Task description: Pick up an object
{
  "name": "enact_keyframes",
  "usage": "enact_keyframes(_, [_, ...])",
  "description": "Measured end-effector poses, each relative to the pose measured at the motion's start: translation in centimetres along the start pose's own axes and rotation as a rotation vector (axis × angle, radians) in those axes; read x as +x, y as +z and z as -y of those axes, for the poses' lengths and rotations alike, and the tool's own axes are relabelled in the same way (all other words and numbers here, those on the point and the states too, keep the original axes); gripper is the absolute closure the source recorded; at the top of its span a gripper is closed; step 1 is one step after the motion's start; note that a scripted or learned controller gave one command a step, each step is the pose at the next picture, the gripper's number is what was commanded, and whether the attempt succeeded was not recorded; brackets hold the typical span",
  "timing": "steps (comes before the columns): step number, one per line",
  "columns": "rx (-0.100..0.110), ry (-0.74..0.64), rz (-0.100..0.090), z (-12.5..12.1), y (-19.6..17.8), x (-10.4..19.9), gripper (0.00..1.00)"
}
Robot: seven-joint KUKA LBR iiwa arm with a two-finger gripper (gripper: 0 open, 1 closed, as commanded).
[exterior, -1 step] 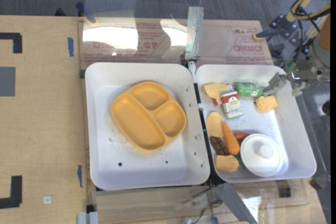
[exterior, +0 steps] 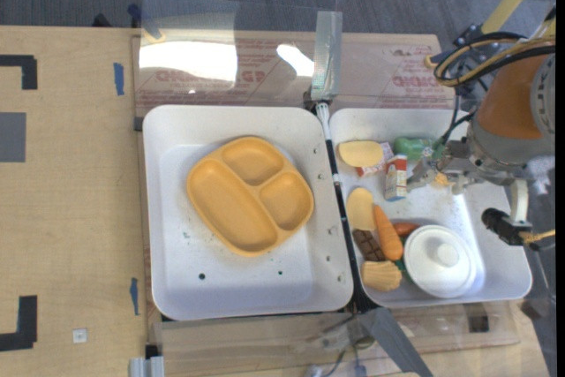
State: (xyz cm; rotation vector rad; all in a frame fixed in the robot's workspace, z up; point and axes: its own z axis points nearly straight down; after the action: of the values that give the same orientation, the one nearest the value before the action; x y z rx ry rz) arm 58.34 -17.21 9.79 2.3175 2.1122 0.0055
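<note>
The right bin holds several toy foods. At its back lie a pale yellow piece and a green item. A small red-and-white carton stands just in front of them. Nearer the front are a yellow banana-like piece, an orange carrot, a brown piece, a tan bread-like piece and a white round bowl. My gripper reaches in from the right, low over the bin's back half, just right of the carton and beside the green item. Nothing is visibly held.
The left bin bears an orange divided plate. A divider wall separates the two bins. A clear panel stands behind them. The arm's orange band and cables hang over the right bin's far right corner.
</note>
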Motion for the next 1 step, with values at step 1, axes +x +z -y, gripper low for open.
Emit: enact_keyframes(1, [0.018,0.354,0.005,-8.07,1.37,0.11,0.00])
